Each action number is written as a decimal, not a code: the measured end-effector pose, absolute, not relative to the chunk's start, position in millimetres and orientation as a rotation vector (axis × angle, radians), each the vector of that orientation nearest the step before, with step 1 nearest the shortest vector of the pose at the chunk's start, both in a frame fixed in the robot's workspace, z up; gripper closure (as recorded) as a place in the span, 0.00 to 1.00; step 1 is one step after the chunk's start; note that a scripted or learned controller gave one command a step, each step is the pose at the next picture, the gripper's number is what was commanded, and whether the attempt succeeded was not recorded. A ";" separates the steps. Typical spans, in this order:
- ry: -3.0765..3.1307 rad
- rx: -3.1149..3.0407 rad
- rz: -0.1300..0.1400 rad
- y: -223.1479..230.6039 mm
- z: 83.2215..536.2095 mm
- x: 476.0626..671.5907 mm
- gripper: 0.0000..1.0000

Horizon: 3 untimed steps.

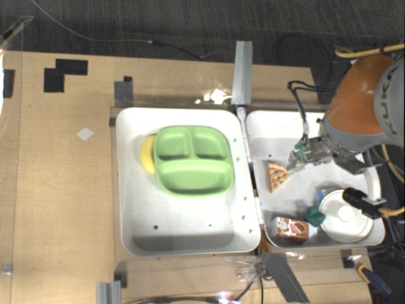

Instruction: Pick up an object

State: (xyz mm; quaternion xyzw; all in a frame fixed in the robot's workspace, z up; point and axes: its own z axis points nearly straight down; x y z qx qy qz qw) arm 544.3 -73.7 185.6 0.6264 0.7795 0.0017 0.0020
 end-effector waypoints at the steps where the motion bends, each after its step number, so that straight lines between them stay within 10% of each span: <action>1: 2.446 1.965 0.005 -73.8 185.4 544.2 0.00; 2: 2.663 1.648 0.008 -90.2 88.6 567.9 0.00; 3: 2.659 1.644 0.012 -90.0 100.1 570.2 1.00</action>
